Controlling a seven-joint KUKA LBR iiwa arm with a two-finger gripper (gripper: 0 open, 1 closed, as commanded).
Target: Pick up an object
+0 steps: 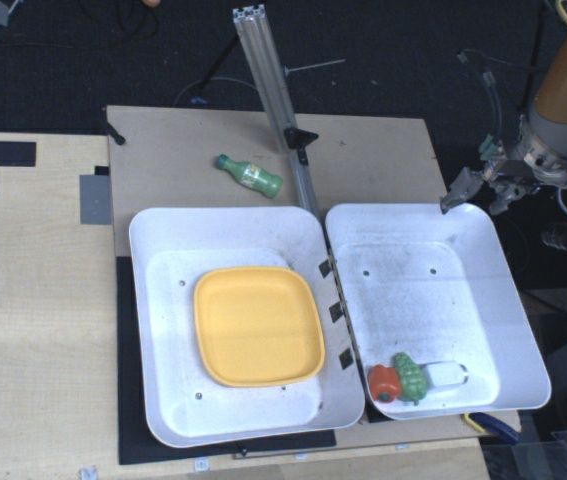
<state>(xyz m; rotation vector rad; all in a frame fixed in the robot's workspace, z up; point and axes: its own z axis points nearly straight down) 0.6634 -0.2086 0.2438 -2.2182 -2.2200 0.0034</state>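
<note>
In the right bin (433,268), near its front edge, a red piece (384,383), a green bumpy piece (411,378) and a small white piece (447,374) lie close together. A yellow square plate (259,325) lies flat in the left bin (158,268). My gripper (482,195) hangs over the back right corner of the right bin, far from the three small pieces. It is open, its fingers spread apart, with nothing between them.
A small green bottle (249,175) lies on the bench board behind the left bin. An aluminium rail (273,78) slants up from between the bins' back corners. Black clips (335,311) join the two bins along the middle.
</note>
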